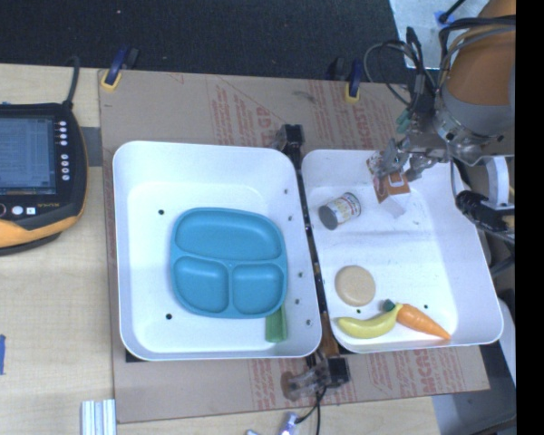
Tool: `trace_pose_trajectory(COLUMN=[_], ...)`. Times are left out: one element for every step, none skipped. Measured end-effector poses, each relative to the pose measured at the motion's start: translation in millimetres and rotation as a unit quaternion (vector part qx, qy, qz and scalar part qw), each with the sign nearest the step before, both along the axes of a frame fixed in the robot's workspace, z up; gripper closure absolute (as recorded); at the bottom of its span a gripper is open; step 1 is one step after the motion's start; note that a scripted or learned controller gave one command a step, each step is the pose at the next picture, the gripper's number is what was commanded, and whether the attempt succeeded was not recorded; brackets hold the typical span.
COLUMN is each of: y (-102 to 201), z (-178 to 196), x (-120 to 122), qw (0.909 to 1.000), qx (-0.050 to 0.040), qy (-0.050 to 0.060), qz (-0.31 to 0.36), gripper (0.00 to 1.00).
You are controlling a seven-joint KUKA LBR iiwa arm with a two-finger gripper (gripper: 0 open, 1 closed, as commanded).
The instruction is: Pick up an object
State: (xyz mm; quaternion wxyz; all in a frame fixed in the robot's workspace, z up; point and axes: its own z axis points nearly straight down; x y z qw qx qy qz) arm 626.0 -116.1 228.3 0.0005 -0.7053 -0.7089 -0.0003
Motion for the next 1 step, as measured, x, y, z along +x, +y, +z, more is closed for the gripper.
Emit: trace_pose_trajectory(y=[65.5], z=[0.7], x=[-18.9], qw=[1.0], qx=[-0.0009], qy=[0.002], qz=[0.001], gripper=[1.0])
